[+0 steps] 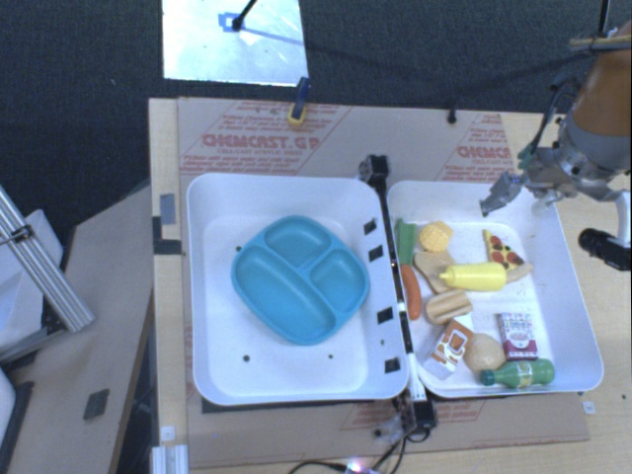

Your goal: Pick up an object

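The right bin (578,309) holds several toy foods: a pizza slice (504,252), a yellow bottle (474,277), a yellow round piece (435,236), a green pickle (406,240), an orange carrot (412,292), a hot dog bun (447,306), a small carton (450,347), a potato (484,352), a red box (514,334) and a green bottle (516,372). My gripper (499,195) hangs over the bin's far edge, up and slightly left of the pizza slice, with nothing visibly held.
The left bin (212,363) carries a blue divided plate (299,278). A black clip strip (387,265) runs between the bins. A yellow and blue clamp (298,107) sits on the board behind them. A black part (604,248) juts in at the right.
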### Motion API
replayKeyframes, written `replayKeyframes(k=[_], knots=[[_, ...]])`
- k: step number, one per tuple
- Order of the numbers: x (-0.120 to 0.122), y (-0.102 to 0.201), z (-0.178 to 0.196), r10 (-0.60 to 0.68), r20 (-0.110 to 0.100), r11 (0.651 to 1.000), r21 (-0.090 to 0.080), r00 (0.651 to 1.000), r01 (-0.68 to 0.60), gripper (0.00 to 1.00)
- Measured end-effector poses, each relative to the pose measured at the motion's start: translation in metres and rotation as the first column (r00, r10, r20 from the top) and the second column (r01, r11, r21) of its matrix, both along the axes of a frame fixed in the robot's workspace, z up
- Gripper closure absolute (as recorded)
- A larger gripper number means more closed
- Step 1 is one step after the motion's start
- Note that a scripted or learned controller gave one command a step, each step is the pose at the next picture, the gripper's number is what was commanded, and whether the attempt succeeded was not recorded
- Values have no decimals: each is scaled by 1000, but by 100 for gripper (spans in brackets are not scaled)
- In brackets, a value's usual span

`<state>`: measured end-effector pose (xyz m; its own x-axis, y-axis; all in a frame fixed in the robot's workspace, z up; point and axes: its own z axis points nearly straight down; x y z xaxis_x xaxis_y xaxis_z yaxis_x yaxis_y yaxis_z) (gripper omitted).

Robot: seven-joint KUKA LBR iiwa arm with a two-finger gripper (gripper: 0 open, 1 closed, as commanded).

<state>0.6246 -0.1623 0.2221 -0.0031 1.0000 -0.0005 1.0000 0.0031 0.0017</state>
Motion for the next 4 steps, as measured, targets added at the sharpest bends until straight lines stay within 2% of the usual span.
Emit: replayKeyframes(k=[2,3,4], knots=[[8,-2,-87,1,-4,1000,1,1000,-1,0],[11,-3,-133,2,8,1000,-5,1000,-2,0],[13,-2,-120,3,13,1000,-3,1000,-3,100]])
